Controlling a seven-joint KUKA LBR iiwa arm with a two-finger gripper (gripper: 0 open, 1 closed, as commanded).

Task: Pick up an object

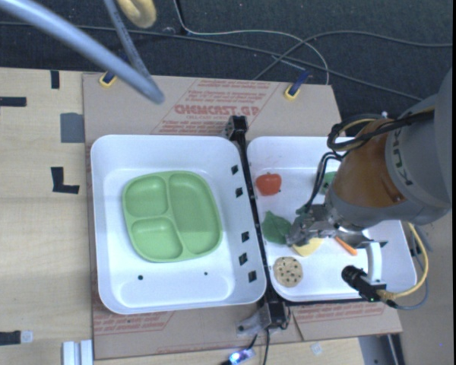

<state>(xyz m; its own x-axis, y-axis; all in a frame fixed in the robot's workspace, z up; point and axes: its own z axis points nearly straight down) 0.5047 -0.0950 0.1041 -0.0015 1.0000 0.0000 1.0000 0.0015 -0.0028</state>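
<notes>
Jaws (304,236) are down in the right bin (380,276), touching a yellow piece (310,245); released or clenched, I cannot tell. Green leaf (276,225) just beside, cookie (288,271) near, tomato (268,183) farther. Grasp step; next, a clean lift.

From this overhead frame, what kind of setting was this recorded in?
Probably a robotics lab bench set up for grasping trials: two white bins on taped cardboard, loose cables, and toy food such as a tomato and cookie.

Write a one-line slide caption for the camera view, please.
KUKA arm's gripper low in right bin among tomato, cookie, green leaf; green divided plate in left bin.
</notes>
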